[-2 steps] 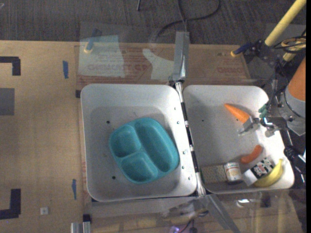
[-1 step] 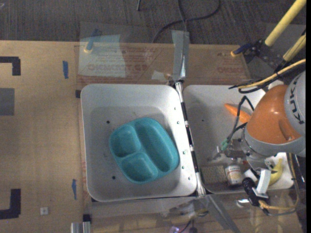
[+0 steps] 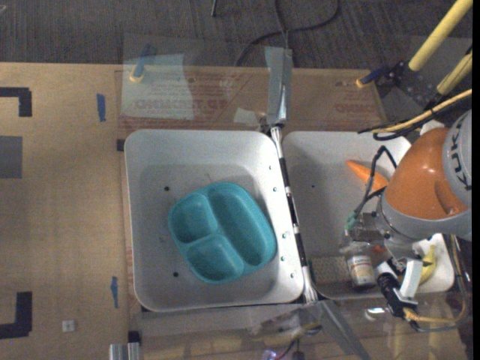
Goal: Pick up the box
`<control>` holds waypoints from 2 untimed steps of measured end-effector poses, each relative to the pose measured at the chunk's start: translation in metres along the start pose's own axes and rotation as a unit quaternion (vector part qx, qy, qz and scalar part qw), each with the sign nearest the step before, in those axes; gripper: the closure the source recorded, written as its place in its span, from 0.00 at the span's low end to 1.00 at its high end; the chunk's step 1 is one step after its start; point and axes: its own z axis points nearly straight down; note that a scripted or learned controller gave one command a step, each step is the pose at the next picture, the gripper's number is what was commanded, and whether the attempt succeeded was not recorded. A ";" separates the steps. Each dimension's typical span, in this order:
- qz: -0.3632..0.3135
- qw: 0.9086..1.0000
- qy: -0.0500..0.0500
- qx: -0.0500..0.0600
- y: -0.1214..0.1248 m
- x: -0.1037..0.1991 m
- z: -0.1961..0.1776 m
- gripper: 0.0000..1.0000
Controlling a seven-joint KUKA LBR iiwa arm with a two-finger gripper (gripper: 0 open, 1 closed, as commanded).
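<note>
The grey robot arm with its orange band [image 3: 420, 182] reaches over the shallow white right-hand bin [image 3: 322, 145], and its two-finger gripper [image 3: 361, 265] hangs low above that bin's near edge. The wrist and its bundle of black cables [image 3: 371, 197] crowd the tool from above, so I cannot tell whether it is open or closed, and nothing can be seen held in it.

Just beside the gripper, on its side towards the other bin, a flat brownish rectangular patch [image 3: 328, 270] lies on the bin floor against the near wall. This is probably the small cardboard box, though the view is too soft to be sure. It seems to lie close against the tool, but contact cannot be judged.

Beyond the gripper, towards the far wall, lies an orange tapered piece [image 3: 364, 172], partly hidden by the arm. On the tool's opposite side from the brownish patch sits a small yellow object [image 3: 429, 265].

Well apart from the gripper, the shallow white left-hand bin [image 3: 150, 156] holds a teal plastic plate with three compartments [image 3: 221, 231], lying flat.
</note>
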 end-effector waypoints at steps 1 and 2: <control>0.117 0.993 0.000 -0.001 0.000 0.006 0.013 1.00; 0.116 0.993 0.000 -0.001 0.001 0.006 0.013 0.00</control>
